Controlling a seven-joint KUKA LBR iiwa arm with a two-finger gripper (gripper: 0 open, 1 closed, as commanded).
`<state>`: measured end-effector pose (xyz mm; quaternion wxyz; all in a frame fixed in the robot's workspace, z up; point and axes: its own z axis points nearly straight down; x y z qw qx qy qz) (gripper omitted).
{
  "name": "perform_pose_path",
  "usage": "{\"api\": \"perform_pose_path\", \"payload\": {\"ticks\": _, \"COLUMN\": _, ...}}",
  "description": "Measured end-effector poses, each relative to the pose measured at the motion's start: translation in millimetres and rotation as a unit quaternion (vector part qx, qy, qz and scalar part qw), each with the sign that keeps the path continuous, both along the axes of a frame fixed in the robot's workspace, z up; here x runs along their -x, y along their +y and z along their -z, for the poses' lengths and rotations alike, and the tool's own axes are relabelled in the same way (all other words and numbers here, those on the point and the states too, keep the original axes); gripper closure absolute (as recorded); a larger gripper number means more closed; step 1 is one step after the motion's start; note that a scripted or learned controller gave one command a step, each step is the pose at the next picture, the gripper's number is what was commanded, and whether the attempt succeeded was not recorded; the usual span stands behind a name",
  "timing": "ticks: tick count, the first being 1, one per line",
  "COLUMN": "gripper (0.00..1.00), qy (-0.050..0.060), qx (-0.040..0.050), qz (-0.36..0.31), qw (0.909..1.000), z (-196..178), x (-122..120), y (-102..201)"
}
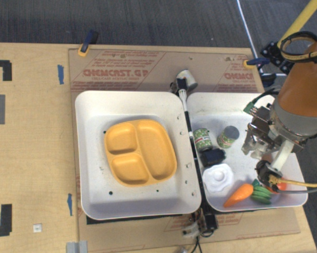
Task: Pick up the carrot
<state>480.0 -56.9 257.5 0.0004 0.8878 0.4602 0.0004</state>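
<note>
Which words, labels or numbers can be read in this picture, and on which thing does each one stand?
"CHEMCAST GP": red print on the brown sheet behind the left bin.
"CHEMCAST": the same red print, cut short, on the sheet behind the right bin.
Smaller red print lines around both: blurred, unreadable.
Green can label: too small to read.

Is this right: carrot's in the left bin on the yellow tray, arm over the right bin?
Not quite. The camera view shows the carrot lying in the right bin, near its front edge beside a white bottle. The yellow tray sits in the left bin. The arm is over the right bin, as you said.
</note>
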Motion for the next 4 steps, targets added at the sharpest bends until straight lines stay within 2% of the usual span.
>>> {"api": "perform_pose_path", "payload": {"ticks": 1, "gripper": 1.00, "qy": 0.001, "qx": 0.0001, "qz": 0.122, "qw": 0.9926, "z": -12.2, "x": 0.6, "y": -39.9}}
{"api": "perform_pose_path", "payload": {"ticks": 2, "gripper": 1.00, "qy": 0.003, "qx": -0.0011, "qz": 0.268, "qw": 0.9634, "z": 15.0, "x": -0.2, "y": 19.2}}
{"api": "perform_pose_path", "payload": {"ticks": 3, "gripper": 1.00, "qy": 0.001, "qx": -0.0001, "qz": 0.151, "qw": 0.9885, "z": -3.4, "x": 0.7, "y": -44.7}}
{"api": "perform_pose_path", "payload": {"ticks": 4, "gripper": 1.00, "qy": 0.003, "qx": -0.0010, "qz": 0.170, "qw": 0.9855, "z": 25.8, "x": -5.1, "y": 72.4}}
